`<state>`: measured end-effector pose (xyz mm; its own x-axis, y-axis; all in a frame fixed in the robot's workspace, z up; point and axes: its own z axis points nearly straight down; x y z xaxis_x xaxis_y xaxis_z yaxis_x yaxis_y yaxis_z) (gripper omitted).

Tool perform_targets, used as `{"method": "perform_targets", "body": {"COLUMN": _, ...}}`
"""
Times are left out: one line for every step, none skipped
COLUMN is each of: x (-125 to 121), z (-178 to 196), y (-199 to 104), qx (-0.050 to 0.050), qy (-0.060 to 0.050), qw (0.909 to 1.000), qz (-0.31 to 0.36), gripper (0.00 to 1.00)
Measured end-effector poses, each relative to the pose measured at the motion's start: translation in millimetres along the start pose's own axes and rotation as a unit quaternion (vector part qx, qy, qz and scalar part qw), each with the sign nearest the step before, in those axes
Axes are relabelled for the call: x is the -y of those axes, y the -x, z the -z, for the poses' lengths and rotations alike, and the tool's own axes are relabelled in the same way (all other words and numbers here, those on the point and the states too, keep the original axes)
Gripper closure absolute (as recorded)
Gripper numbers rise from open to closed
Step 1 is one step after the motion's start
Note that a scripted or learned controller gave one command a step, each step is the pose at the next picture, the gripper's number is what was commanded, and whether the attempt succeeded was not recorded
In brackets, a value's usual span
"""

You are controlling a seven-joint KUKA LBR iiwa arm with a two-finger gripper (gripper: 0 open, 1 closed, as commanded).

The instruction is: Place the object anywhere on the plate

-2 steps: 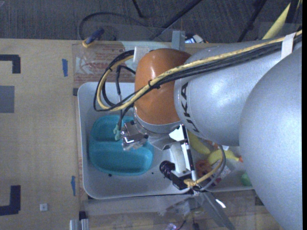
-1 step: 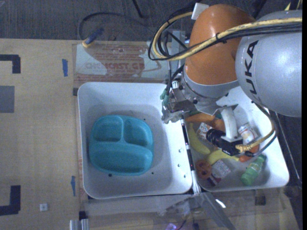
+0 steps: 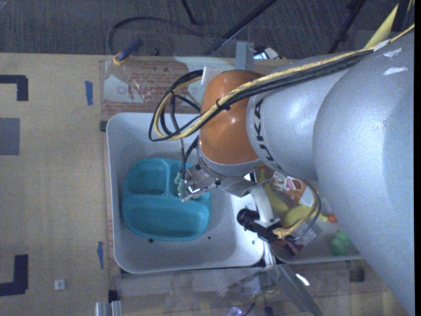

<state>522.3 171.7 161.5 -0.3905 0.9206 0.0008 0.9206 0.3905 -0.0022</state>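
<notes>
Hovering gripper (image 3: 187,184) over glossy teal compartmented plate (image 3: 158,209), rounded corners.

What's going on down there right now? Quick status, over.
Claw low over the teal plate in the left bin. Small green thing at the claw; grip unclear. Other items crowd the right bin under the arm.

We count two white bins: the left bin (image 3: 118,176) and, at its three o'clock, the right bin (image 3: 322,254), mostly hidden under the arm. We count one teal plate (image 3: 154,209) with separate compartments. In the right bin we count one green object (image 3: 340,243), one yellow object (image 3: 297,214) and one orange-labelled package (image 3: 289,186).
</notes>
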Motion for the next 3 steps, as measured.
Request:
{"method": "perform_targets", "body": {"x": -61, "z": 85, "y": -20, "qx": 0.001, "qy": 0.002, "qw": 0.9888, "qz": 0.150, "gripper": 1.00}}
{"method": "perform_targets", "body": {"x": -85, "z": 29, "y": 6, "qx": 0.000, "qy": 0.000, "qw": 0.9977, "qz": 0.068, "gripper": 1.00}}
{"method": "perform_targets", "body": {"x": -65, "z": 33, "y": 23, "qx": 0.000, "qy": 0.000, "qw": 0.9988, "qz": 0.048, "gripper": 1.00}}
